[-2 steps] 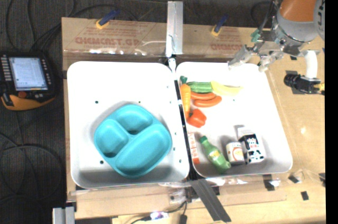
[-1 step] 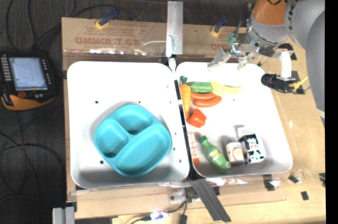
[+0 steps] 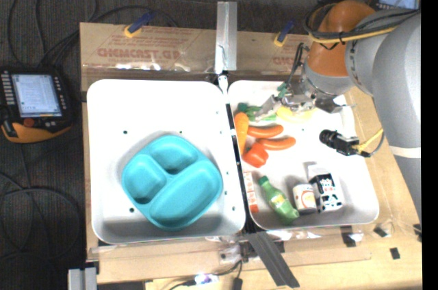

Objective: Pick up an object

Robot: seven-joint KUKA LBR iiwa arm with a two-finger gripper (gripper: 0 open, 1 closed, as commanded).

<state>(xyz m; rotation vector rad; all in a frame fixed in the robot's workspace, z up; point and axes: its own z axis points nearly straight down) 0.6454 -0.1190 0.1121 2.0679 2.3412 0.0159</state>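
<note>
While the hand (image 3: 295, 98) is hanging low over the right bin's (image 3: 366, 210) far edge, its grip unreadable, toy food (image 3: 267, 138) is lying just beside it; a teal plate (image 3: 172, 180) is sitting in the left bin (image 3: 109, 117).

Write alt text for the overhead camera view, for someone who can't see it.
A grey robot arm reaches from the right, its gripper low over the far end of the right bin, which holds toy carrots, a green bottle and small cartons. The left bin holds a blue divided plate.
</note>
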